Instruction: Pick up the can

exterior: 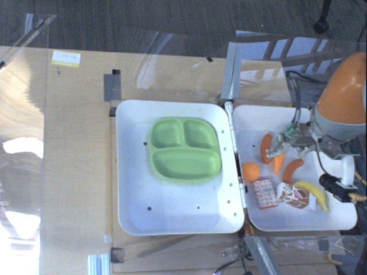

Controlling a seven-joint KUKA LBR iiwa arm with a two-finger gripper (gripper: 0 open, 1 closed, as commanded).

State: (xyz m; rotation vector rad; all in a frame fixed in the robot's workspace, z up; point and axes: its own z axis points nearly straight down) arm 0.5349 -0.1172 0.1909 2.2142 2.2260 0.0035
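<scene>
While the arm [342, 105] reaches in over the right bin [252, 122], its gripper [279, 149] hangs low above the bin's middle, beside an orange-red sausage-shaped piece [266, 148]; whether it is spread or pressed together cannot be told. Near it lie an orange ball [250, 171], a banana [313, 191] and two small printed packets [264, 192]. No item can be told for certain to be the can. A green divided plate [184, 149] sits in the left bin [132, 211].
</scene>
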